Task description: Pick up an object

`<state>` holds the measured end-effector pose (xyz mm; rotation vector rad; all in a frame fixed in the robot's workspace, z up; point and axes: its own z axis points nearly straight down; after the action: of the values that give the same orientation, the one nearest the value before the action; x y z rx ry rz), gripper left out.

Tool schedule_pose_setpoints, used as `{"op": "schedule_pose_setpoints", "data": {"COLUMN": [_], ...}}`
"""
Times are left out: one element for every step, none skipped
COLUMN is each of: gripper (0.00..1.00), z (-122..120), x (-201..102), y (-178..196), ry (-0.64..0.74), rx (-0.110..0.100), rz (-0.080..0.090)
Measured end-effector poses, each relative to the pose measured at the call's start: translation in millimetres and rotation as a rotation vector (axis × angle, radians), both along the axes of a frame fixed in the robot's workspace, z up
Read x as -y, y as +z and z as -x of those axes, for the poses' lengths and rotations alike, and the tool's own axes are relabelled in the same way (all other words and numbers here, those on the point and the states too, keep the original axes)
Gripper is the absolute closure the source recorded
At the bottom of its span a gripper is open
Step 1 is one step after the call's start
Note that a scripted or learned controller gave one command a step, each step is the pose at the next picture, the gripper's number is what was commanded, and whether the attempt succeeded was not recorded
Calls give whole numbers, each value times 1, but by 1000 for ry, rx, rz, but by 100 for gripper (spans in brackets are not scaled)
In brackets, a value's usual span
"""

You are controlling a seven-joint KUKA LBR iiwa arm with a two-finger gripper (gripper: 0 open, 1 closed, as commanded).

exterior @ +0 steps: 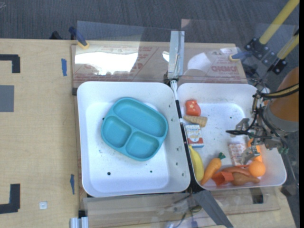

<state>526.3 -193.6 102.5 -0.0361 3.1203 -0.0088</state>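
Reaching in from your right, the arm [285,103] has its gripper [250,136] low over the right bin [223,91], above a small packet [236,152]. You cannot tell from this angle how the fingers are set, and nothing shows between them. All pickable items lie in that bin: tomato [192,107], carton [194,134], banana [196,159], carrot [211,168], orange [257,168]. The left bin [90,141] holds 1 blue tray [135,128]. The pick looks not yet made; grasp and lift remain.
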Motion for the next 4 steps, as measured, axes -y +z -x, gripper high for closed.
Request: {"op": "schedule_pose_setpoints", "data": {"gripper": [100,100,0,0], "z": [-4,-1,-1,25], "x": [0,29,28,29], "y": [13,83,81,4], "ry": [2,233,234,182], "rx": [12,-10,-13,-7], "rz": [5,3,0,2]}}
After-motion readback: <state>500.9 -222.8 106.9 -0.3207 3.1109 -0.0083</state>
